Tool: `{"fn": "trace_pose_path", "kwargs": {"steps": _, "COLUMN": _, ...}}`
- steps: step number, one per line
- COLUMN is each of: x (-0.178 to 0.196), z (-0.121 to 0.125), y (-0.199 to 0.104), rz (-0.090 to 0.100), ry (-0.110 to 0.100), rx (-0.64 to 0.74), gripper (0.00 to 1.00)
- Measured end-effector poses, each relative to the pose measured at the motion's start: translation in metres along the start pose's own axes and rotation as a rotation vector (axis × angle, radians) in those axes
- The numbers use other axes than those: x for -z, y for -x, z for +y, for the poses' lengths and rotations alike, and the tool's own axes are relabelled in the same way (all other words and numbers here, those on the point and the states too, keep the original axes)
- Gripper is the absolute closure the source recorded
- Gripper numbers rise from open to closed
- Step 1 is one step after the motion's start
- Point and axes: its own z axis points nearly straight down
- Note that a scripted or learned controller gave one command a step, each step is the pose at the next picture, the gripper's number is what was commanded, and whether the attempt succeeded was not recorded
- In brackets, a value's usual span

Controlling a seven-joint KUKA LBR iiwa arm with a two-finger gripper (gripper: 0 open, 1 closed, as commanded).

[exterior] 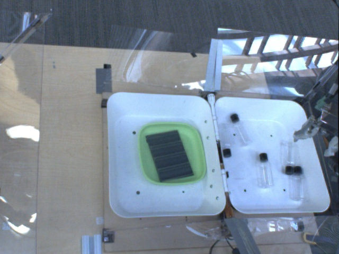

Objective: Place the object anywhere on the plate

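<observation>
Green plate [197, 157] bears an unlabelled dark ribbed block [169, 155]; claw's state unclear.

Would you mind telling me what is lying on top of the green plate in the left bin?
A dark grey ribbed block lies on the green plate, slightly askew. The plate's centre beneath it is covered, so I cannot see that part.

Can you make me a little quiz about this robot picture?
1. True or false: the green plate sits in the left bin.
2. What lies on the plate? A) a red ball B) a dark ridged block C) a spoon
3. The clear vials with black caps lie in the ____ bin.

Key: 1 true; 2 B; 3 right.
</observation>
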Motion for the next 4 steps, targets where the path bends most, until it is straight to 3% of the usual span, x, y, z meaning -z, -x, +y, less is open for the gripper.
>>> {"fn": "trace_pose_path", "kwargs": {"steps": 1, "x": -0.017, "z": 0.0, "y": 0.004, "rz": 0.0, "ry": 0.0, "rx": -0.069, "gripper": 0.0}}
{"fn": "trace_pose_path", "kwargs": {"steps": 3, "x": -0.017, "z": -0.036, "y": -0.061, "rz": 0.001, "ry": -0.002, "rx": -0.141, "gripper": 0.0}}
{"fn": "trace_pose_path", "kwargs": {"steps": 4, "x": -0.074, "z": -0.01, "y": -0.011, "rz": 0.0, "ry": -0.003, "rx": -0.184, "gripper": 0.0}}
